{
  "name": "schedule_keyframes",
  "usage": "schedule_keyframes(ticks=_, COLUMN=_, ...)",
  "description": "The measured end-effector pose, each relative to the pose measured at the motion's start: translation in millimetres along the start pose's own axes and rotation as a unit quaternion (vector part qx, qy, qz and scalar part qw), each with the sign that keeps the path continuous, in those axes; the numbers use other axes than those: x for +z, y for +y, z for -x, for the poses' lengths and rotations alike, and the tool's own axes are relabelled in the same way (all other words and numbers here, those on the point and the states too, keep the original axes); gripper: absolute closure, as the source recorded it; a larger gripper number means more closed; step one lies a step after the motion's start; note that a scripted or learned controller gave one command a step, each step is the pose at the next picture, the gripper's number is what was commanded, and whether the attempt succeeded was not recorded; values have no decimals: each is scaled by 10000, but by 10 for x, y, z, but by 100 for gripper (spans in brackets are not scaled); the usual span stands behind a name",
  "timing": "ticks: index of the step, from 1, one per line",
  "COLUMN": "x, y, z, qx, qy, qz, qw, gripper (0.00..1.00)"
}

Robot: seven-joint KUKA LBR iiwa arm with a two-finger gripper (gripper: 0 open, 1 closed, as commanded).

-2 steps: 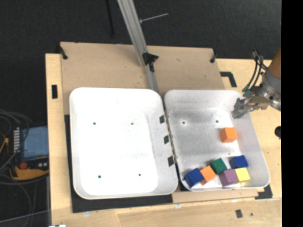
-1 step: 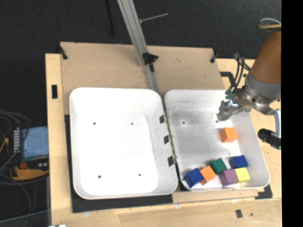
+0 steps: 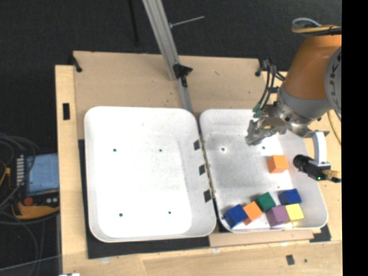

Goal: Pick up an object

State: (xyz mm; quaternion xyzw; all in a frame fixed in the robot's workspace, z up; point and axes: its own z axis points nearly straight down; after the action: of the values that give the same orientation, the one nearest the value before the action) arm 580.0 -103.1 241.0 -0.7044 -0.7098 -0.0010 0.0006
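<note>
Camera view: fingers [image 3: 255, 133], state unreadable, hover in right bin [image 3: 230, 122]; orange cube [image 3: 278, 164] lies at four o'clock.

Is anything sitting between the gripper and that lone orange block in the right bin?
Nothing visible. The gripper hovers over the right bin, up and to the left of the lone orange block, with bare bin floor between them. The other blocks cluster along the bin's near edge, well clear of that path.

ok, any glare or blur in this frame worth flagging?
Camera view: left bin nearly blown out, little surface detail; right bin reads greyer and speckled; claw soft, fingers hard to resolve; blocks at the near edge fairly sharp, colours distinct.
</note>
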Motion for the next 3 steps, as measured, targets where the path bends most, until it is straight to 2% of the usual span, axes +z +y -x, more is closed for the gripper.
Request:
schedule_keyframes(ticks=1, x=-78, y=81, z=-481, qx=-1, qy=-5, qz=9, qw=10000, gripper=100)
schedule_keyframes(ticks=2, x=20, y=190, z=-1004, qx=7, qy=-11, qz=5, qw=10000, gripper=100)
schedule_keyframes(ticks=3, x=109, y=169, z=-1455, qx=12, qy=-13, qz=-11, qw=10000, gripper=100)
